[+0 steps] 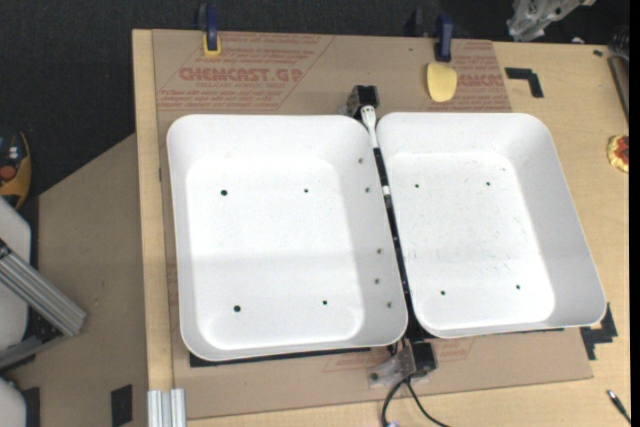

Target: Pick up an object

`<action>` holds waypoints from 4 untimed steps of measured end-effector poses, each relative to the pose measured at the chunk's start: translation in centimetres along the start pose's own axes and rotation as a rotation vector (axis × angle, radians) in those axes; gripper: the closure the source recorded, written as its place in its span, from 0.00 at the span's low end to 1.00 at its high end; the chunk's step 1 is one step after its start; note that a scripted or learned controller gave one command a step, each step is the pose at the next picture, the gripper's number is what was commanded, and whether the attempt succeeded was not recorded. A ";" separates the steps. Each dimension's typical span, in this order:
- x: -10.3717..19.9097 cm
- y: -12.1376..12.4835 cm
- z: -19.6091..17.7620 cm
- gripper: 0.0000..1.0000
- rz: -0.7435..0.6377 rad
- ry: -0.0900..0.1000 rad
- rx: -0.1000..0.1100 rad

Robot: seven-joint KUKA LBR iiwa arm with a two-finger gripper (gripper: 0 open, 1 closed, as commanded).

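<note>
My gripper point(543, 3) hangs at the top right corner, beyond the far edge of the board and well off the right bin point(560, 215). It shows as a cluster of grey metal parts, too small and cluttered to read. The left bin point(190, 215) and the right bin lie side by side, and their white floors show a few small black dots. A pale yellow piece point(441, 81) lies on the cardboard just behind the right bin, under a blue clamp point(444, 35).
A brown cardboard board point(160, 95) carries both bins. A second blue clamp point(210, 20) grips its far edge. A black strip point(385, 205) runs between the bins. A small orange-red item point(620, 151) sits at the right edge. Cables point(405, 385) trail off the front.
</note>
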State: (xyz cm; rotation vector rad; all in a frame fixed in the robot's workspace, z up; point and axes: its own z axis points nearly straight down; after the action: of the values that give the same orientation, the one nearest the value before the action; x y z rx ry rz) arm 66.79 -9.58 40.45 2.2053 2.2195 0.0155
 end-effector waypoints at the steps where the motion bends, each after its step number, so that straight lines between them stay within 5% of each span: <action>1: -0.4 -0.4 12.2 1.00 0.007 0.003 0.026; 2: -0.7 -1.2 10.9 1.00 0.007 0.002 0.017; 3: 5.8 -1.6 20.4 1.00 0.001 0.005 0.025; 4: 10.5 0.1 2.1 1.00 0.000 0.003 -0.006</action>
State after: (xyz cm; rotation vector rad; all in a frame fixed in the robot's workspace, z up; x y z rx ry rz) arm 66.86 0.93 38.29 2.2036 2.2182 0.0251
